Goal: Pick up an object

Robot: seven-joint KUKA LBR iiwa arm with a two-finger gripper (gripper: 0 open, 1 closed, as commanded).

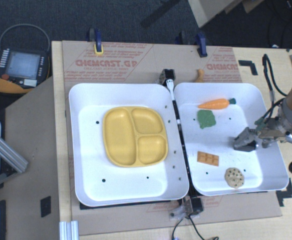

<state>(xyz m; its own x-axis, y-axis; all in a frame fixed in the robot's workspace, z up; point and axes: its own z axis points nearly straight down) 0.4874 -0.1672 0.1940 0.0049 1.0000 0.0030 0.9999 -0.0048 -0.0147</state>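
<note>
The brown waffle [208, 158] lies near the jaws, apart.

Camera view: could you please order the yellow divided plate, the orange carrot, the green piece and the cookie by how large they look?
1. yellow divided plate, by far the largest.
2. orange carrot, the longest of the rest, though slim.
3. green piece and cookie: they look alike in size, so I leave them unranked.

The left white bin [85, 184] lies on a brown printed cardboard sheet [151, 59]. Behind the bin, a blue clamp [97, 38] grips the sheet's far edge, and a second blue clamp [201, 43] stands further to the right. Left of the bin, off the sheet, lies a handheld pendant [23, 66] with a small screen.
</note>
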